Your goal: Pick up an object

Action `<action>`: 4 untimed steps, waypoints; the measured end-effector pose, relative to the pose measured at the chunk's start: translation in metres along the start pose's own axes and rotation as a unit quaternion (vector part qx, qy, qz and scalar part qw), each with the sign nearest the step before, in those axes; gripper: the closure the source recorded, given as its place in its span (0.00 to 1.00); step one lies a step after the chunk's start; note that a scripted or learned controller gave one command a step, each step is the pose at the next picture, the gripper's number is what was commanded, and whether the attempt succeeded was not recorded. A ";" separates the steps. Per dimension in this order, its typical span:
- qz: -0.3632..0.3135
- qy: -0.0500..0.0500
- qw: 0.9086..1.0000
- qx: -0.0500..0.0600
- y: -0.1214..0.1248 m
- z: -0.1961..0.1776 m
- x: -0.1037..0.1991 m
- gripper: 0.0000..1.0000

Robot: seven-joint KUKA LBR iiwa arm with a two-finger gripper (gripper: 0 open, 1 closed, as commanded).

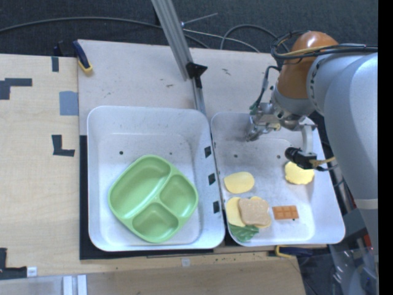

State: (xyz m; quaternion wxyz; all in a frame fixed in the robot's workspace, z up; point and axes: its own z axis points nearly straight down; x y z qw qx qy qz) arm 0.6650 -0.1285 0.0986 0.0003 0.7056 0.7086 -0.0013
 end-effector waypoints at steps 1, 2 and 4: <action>0.002 0.001 1.000 -0.003 -0.002 -0.063 -0.001 1.00; 0.001 0.001 1.000 -0.003 0.006 -0.111 -0.004 1.00; -0.001 0.002 1.000 0.000 -0.004 -0.164 0.049 1.00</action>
